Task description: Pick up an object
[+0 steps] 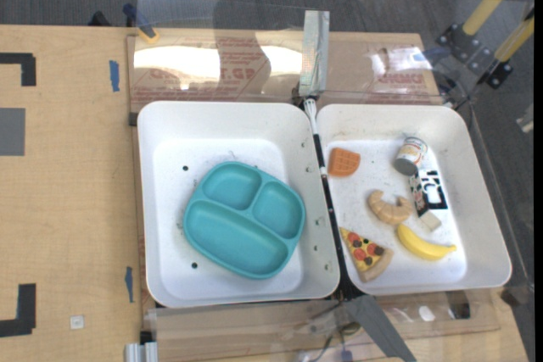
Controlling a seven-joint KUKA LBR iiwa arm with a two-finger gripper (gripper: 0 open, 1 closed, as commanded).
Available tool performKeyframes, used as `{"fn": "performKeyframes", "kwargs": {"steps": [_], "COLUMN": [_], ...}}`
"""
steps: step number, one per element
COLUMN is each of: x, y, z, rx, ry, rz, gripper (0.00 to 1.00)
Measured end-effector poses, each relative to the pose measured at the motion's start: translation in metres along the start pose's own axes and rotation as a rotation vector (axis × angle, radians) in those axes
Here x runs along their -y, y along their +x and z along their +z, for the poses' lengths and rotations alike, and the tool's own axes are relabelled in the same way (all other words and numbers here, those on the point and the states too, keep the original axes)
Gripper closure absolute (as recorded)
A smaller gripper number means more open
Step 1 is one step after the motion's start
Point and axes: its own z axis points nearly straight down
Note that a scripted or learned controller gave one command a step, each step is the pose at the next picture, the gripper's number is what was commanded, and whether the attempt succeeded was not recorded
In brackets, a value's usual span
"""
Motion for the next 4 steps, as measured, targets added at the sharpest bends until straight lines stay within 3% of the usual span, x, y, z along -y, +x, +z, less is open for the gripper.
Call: {"fn": "performKeyframes", "kwargs": {"steps": [1, 2, 3, 4], "x": [0.015, 0.004, 0.0, 0.039], "y": [0.007, 0.028, 0.02, 0.015], "z": [-0.064, -0.102, -0.102, -0.102], "rx": [0.0, -0.001, -0.003, -0.004], "ry": [0.001, 0.005, 0.005, 0.008], "rz": [0.454, 1.047, 0.305, 0.72], "gripper": [1.0, 1.0, 1.0, 1.0]}}
